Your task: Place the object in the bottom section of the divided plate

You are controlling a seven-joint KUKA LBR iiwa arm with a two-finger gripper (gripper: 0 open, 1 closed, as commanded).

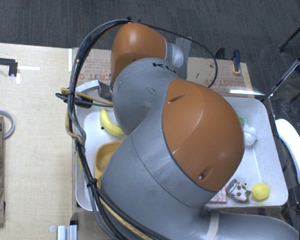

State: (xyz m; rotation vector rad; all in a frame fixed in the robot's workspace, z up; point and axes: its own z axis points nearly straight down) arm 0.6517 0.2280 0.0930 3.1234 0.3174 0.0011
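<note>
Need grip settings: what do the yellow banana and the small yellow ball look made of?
The curved yellow banana looks like smooth moulded plastic: even colour, faint sheen. It is probably a toy. The small round yellow ball has a matte, even surface, which could be foam or soft plastic. The view leaves that open.

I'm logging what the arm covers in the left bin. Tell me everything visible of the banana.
The banana is a small, smooth yellow curved piece that looks like plastic, with a darker tip at its upper end. It lies in the left white bin, just above an orange-yellow dish. Its right part is hidden under the grey arm, so its full length and any contact there cannot be judged.
</note>
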